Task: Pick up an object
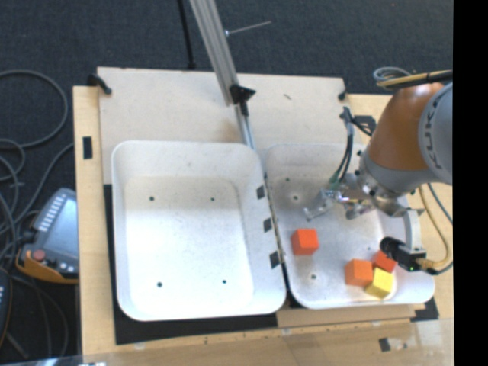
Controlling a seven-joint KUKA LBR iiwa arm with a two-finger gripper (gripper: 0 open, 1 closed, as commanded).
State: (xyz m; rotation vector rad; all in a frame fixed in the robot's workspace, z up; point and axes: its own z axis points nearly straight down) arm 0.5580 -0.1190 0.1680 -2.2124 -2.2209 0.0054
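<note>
The gripper [329, 201] hangs over the right bin [286, 158], and I cannot tell if it is spread or closed, because the wrist hides much of it; nothing is seen held in it. The nearest thing to take, an orange cube [305, 241], lies just below it and a little to its left, apart from it; another orange block [358, 272], a yellow block [380, 282] and a small red piece [384, 262] sit together further down and to its right. I judge that a straight descent can miss the cube and close on nothing; going for the cluster, a finger may push one block against its neighbour.
</note>
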